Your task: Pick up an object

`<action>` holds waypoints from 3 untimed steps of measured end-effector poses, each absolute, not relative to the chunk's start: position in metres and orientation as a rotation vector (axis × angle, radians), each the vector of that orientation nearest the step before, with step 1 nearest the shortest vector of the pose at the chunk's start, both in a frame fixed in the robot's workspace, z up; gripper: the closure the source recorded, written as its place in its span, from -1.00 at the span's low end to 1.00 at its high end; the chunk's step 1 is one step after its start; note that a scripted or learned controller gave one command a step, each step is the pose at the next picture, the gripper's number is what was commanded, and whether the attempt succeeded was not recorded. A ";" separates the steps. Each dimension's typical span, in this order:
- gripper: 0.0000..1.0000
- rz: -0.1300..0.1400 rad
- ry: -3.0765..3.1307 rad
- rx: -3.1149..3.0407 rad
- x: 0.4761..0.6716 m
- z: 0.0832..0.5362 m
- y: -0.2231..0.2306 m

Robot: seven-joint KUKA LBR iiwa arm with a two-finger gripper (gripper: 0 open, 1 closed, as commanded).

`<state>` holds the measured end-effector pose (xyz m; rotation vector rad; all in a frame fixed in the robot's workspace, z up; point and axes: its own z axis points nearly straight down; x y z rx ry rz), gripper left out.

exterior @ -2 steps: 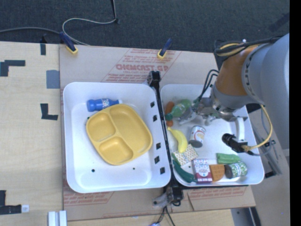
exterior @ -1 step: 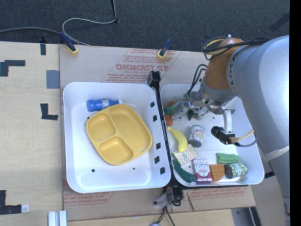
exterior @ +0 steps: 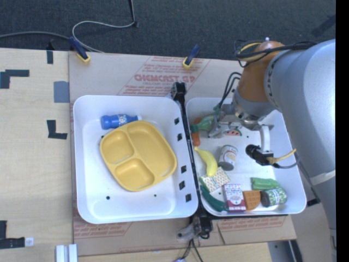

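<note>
Over the right bin (exterior: 283, 130), lowered at the upper left corner: end effector (exterior: 223, 125), poised among clutter near a green item (exterior: 203, 123) and an orange piece (exterior: 196, 139) by the dividing wall; spread of the end effector impossible to tell, nothing visibly held. Crowded toward the near side of that bin, likely as loose stock for picking: banana (exterior: 208, 160), small can (exterior: 228, 157), checkered packet (exterior: 217, 179), red-and-white carton (exterior: 233, 196), orange block (exterior: 251, 199), green packet (exterior: 264, 183), dark-capped jar (exterior: 274, 196), each a candidate for the pick. Set apart in the left bin (exterior: 90, 162): yellow divided tray (exterior: 137, 154), lying flat, with blue bottle (exterior: 119, 120) on its side just beyond it. Spread under both bins on the surface: cardboard sheet (exterior: 109, 75), pinned by yellow-and-blue clamps (exterior: 191, 58), red print reading roughly "CHEMCAST GP". Labels on carton and can too small to read.
</note>
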<state>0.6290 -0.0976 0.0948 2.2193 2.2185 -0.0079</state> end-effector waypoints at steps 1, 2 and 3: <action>-1.00 -0.009 2.218 2.219 0.629 0.095 -0.098; 1.00 -0.010 2.220 2.220 0.629 0.104 -0.097; -1.00 -0.010 2.220 2.219 0.629 0.104 -0.097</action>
